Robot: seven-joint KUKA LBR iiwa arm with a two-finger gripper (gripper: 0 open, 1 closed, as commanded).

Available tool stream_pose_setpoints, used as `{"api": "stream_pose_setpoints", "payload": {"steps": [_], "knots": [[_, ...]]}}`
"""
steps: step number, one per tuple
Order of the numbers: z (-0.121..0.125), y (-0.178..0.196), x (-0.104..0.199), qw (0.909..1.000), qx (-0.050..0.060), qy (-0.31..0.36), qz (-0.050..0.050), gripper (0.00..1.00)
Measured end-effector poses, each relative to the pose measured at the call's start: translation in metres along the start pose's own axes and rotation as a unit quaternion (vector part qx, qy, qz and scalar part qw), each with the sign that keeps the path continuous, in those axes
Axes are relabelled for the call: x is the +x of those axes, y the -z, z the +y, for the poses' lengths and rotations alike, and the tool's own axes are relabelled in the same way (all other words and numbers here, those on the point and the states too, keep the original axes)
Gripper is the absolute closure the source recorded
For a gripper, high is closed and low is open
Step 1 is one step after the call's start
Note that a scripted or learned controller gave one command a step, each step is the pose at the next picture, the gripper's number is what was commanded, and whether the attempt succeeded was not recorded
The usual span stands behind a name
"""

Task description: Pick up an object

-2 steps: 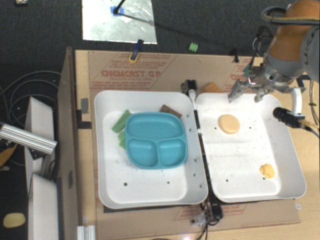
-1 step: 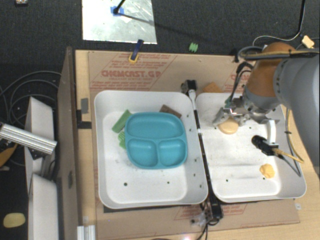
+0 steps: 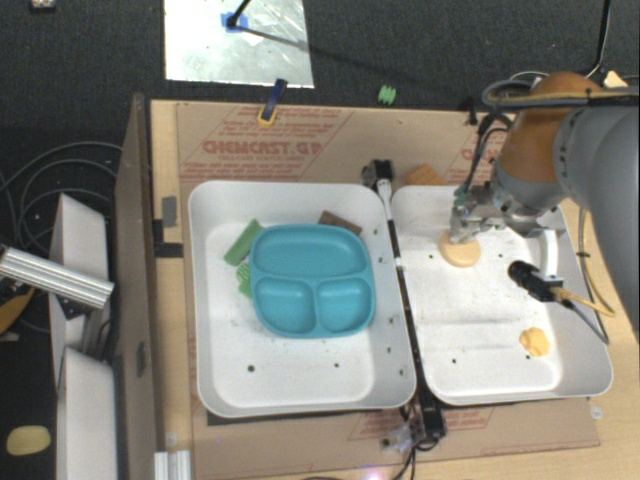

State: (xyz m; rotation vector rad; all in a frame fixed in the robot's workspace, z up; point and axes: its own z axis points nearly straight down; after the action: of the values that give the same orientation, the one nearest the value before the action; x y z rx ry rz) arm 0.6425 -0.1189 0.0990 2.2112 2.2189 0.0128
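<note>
The surface (image 3: 300,138) I worked over was a brown board printed with red lettering, a blue and yellow clamp (image 3: 270,103) on its far edge. Dark carpet (image 3: 80,48) lay all around it. A shiny silver sheet (image 3: 240,38) rested on the carpet beyond, and black cables (image 3: 40,183) coiled at the left beside a metal bar (image 3: 55,276).

Two white bins side by side on the bench. Left bin (image 3: 300,373): a blue plate (image 3: 310,280) with three compartments lies over green pieces (image 3: 242,243) at its left edge; a brown block (image 3: 341,222) sits at its far side. Right bin (image 3: 480,363): the gripper (image 3: 463,230) stands just over a tan disc (image 3: 461,256); a yellow lump (image 3: 536,341) lies well apart, toward the near right corner.
</note>
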Motion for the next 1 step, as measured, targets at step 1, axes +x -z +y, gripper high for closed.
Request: {"api": "stream_pose_setpoints", "payload": {"steps": [1], "knots": [[-0.0583, -0.0042, -0.0276, 1.0, -0.007, -0.002, -0.002, 1.0]]}}
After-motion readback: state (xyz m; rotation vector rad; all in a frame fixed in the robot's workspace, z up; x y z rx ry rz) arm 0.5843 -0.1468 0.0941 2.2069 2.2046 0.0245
